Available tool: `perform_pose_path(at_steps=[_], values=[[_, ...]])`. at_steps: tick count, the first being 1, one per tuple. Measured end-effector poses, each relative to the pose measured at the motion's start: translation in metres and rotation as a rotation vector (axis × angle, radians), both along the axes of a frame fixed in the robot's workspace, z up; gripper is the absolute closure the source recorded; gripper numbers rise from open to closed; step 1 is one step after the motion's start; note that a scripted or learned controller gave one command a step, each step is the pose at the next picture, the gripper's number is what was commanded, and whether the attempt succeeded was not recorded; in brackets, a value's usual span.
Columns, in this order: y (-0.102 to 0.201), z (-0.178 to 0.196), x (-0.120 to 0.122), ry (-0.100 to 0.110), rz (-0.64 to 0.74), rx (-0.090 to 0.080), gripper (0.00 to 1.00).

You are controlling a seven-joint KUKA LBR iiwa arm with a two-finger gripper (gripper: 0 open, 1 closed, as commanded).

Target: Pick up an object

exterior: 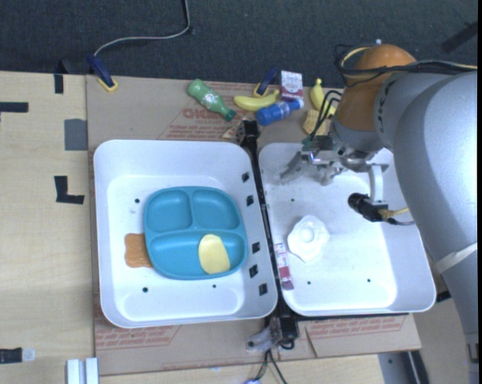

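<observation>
The single camera sits fixed above the bench and looks down at a slant, far enough back to take in both white bins whole — the left bin (113,214) and the right bin (385,282) lie side by side across the middle of the view. Its gaze tips toward the bench's far side, so a strip of dark floor (81,14) runs along the top edge while the near cardboard lip (185,341) sits at the bottom. The arm (433,158) enters from the right edge — looming large there, being nearer the lens than the bins.
</observation>
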State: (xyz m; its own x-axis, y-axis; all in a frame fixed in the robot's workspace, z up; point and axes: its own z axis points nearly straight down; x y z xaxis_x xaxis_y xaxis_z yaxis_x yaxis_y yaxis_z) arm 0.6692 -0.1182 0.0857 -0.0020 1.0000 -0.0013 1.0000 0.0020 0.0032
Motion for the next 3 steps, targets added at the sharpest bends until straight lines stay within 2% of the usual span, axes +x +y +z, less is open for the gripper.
perform_pose_path(at_steps=[1,2,3], values=[[0.014,0.0,-0.04,0.002,-0.002,-0.001,0.0],[0.023,-0.001,-0.002,0.001,0.0,0.001,0.0],[0.01,0.0,-0.01,0.001,-0.001,0.0,0.0]])
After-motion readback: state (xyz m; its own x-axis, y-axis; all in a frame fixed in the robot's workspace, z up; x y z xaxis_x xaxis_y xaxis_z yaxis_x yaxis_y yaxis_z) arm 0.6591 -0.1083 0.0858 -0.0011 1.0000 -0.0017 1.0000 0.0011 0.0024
